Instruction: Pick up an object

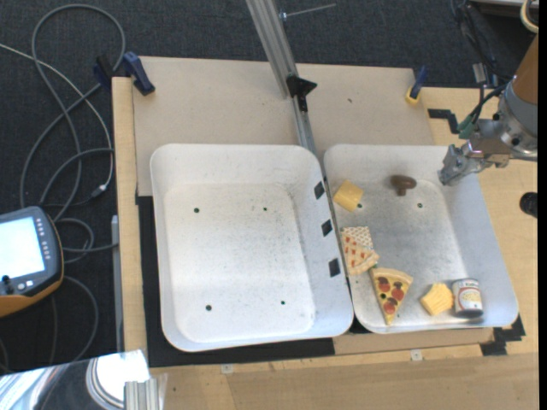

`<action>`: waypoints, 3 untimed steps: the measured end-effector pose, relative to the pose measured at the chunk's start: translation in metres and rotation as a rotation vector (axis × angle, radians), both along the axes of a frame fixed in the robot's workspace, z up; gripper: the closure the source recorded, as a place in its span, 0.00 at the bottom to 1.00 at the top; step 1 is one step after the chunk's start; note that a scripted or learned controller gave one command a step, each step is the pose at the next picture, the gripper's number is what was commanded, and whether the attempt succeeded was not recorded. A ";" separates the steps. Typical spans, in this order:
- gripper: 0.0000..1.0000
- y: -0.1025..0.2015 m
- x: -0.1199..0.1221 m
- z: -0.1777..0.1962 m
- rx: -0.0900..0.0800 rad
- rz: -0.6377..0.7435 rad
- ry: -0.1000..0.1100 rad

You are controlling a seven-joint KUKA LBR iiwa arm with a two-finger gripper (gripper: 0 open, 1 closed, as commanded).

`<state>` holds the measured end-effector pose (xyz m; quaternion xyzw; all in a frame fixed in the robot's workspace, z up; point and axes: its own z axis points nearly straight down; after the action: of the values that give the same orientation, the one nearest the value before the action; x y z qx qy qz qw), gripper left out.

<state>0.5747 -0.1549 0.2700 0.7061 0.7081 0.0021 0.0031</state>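
Note:
The right bin [479, 229] holds several small items. A yellow block [348, 196] lies near its left wall, and a brown lump [402, 182] sits toward the back. A checkered waffle piece [359, 248] and a pizza slice [391, 291] lie along the left side. A yellow wedge [437, 298] and a small can [467, 297] rest at the front right corner. My gripper [455, 165] hangs over the bin's back right edge, right of the brown lump and apart from it. Nothing shows in its grasp.
The left bin [171, 229] stands beside the right one. A slanted metal pole [273, 32] crosses the back of the bench between the bins. Clamps [137, 71] grip the board's back corners. Cables and a control pendant [21, 254] lie off the left side.

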 end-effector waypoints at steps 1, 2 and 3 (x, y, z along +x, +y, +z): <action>1.00 0.056 0.011 -0.015 0.004 0.004 0.010; 1.00 0.107 0.013 -0.026 0.005 0.004 0.011; 1.00 0.169 0.026 -0.021 0.004 0.005 0.005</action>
<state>0.6011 0.0140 0.2487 0.7042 0.7100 0.0018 -0.0003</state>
